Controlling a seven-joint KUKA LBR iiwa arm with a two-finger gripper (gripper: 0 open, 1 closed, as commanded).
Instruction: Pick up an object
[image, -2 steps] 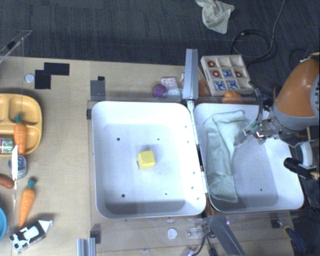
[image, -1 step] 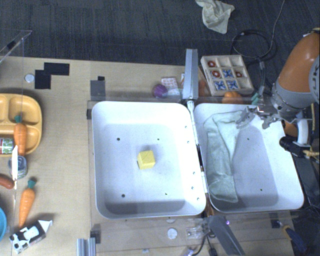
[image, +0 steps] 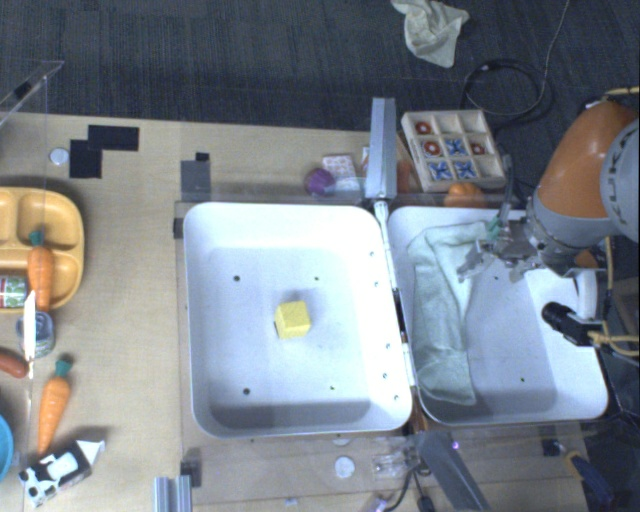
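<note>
A small yellow block (image: 293, 319) lies near the middle of the left white bin (image: 215, 240). In the right bin (image: 560, 395), a pale grey-green cloth (image: 440, 315) is draped along the left side, from the back wall down to the front. My gripper (image: 497, 252) hangs over the back of the right bin, just right of the cloth's upper edge, under the grey and orange arm (image: 590, 175). Its dark fingers (image: 473, 262) point down and left, splayed apart, with nothing between them.
A tic-tac-toe tray (image: 455, 147) and a purple object (image: 319, 181) sit behind the bins. A yellow plate (image: 40, 245), toy carrots (image: 52, 400) and other toys lie at the bench's left. A metal divider (image: 381, 150) stands between the bins at the back.
</note>
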